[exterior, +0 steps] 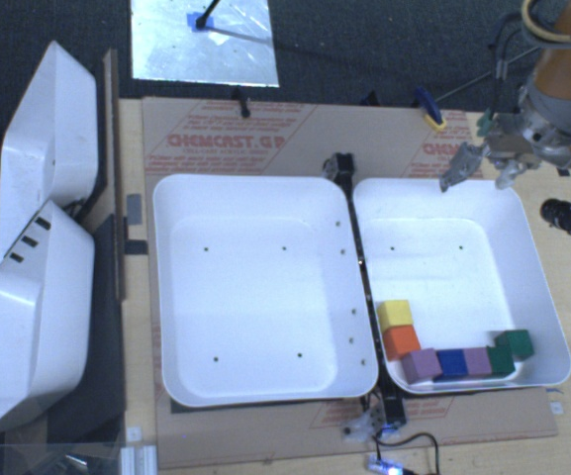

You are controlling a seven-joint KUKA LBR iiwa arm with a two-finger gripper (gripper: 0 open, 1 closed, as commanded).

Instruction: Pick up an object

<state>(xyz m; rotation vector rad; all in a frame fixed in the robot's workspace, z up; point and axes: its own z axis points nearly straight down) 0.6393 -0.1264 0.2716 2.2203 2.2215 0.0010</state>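
Several small blocks lie along the near edge of the right bin [523, 255]: a yellow block [395, 314], an orange block [401, 340], a purple block [421, 364], a blue block [452, 363], a second purple block [477, 361] and a green block [509, 350]. My gripper [483, 171] hangs over the far rim of the right bin, well away from the blocks. Its two grey fingers are spread apart with nothing between them.
The left bin [171, 295] stands beside the right one on a brown board. A shiny metal sheet [203, 30] lies at the far side. Two spare white bins [43, 236] lean at the left edge. A black clamp [340, 163] sits between the bins' far corners.
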